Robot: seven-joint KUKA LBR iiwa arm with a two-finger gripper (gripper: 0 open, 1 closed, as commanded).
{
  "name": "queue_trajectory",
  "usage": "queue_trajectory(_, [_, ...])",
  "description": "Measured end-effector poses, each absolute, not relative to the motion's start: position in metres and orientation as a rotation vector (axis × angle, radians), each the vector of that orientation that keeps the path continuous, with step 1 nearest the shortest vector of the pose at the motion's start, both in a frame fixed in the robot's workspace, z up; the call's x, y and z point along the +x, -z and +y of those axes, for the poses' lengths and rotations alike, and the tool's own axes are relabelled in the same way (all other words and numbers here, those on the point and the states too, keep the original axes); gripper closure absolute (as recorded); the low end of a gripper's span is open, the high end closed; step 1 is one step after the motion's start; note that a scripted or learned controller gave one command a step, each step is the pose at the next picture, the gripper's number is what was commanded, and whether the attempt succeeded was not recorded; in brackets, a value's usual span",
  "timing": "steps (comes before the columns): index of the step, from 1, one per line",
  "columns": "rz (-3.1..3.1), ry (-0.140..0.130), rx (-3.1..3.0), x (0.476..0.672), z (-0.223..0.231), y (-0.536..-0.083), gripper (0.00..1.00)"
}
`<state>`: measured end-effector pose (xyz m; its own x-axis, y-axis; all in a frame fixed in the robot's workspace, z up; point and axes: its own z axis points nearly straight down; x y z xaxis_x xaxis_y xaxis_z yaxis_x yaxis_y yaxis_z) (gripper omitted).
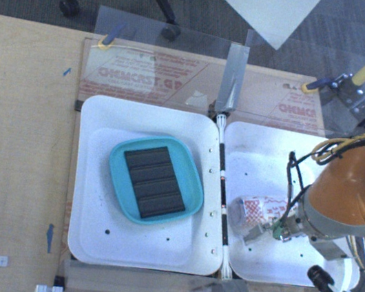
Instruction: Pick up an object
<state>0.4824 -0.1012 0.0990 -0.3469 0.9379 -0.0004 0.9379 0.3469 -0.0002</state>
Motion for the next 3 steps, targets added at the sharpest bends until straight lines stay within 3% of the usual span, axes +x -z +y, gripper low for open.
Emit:
queue_trajectory(1, [2.472,-0.007,1.928,0.530,-0.116,-0.089,0.00])
queue_trajectory(2, [2.608,0.023,1.785,0.616,-0.109,-0.088,0.00])
queue_trajectory(3, [2.549,0.083,1.991,0.645,-0.115,-0.082,0.00])
